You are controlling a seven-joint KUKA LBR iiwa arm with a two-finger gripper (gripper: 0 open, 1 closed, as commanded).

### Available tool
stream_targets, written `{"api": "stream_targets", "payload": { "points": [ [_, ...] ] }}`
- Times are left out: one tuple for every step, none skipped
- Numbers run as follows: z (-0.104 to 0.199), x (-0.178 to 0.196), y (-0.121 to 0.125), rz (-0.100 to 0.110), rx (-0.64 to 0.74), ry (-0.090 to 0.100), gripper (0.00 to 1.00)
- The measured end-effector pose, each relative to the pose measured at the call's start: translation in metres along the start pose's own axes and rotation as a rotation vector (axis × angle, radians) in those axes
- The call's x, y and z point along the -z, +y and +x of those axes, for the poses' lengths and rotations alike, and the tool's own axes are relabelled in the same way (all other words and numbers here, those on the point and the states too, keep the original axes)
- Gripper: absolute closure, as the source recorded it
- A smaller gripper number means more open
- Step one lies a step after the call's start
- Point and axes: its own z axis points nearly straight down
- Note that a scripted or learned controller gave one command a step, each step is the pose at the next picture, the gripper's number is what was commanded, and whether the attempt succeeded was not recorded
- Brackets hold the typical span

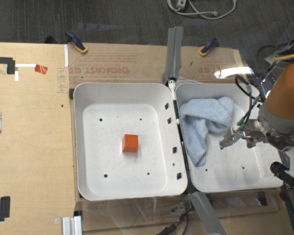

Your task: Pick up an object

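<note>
From my remote station I see the small orange-red cube (130,143) sitting alone near the middle of the left shallow white plastic bin (88,180). The crumpled pale-blue cloth towel (206,121) lies in the right white bin (235,180), bunched against its left wall. The grey arm's two-finger gripper (229,140) hangs over the right bin, just beside the towel's right edge (nothing visibly between the tips). Grip state: I cannot tell at this resolution. Cube and gripper well apart.
</note>
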Motion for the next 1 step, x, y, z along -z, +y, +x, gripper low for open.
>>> {"api": "stream_targets", "payload": {
  "points": [
    [-0.0758,-0.0945,0.0457,-0.003,0.127,0.0,0.0]
  ]
}}
